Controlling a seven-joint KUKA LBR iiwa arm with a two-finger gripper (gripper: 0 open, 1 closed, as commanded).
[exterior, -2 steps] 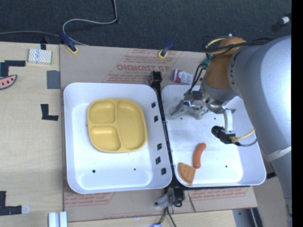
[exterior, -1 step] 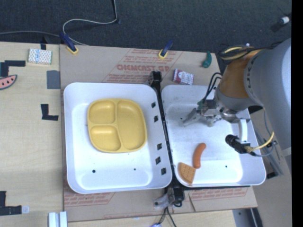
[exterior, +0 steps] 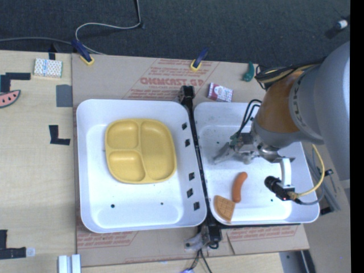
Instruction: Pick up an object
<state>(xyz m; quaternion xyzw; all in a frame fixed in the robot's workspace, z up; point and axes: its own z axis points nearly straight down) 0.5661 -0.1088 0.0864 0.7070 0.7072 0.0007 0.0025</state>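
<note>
Nothing's been picked up yet: tool [exterior: 223, 155] is seen spread and empty at right-center, hot dog [exterior: 239, 186] and waffle [exterior: 224, 208] untouched below.

From my remote station I look down on a robotics lab test bench, not a kitchen: two shallow white bins [exterior: 85, 169] sit side by side on a sheet of printed cardboard [exterior: 165, 78] held by yellow clamps [exterior: 199, 60]. Black tape marks [exterior: 57, 135] dot the pale wooden benchtop [exterior: 28, 175], loose cables [exterior: 108, 27] trail over dark carpet [exterior: 227, 16], and the food in the bins is plastic, a yellow divided plate [exterior: 140, 151] among it
</note>
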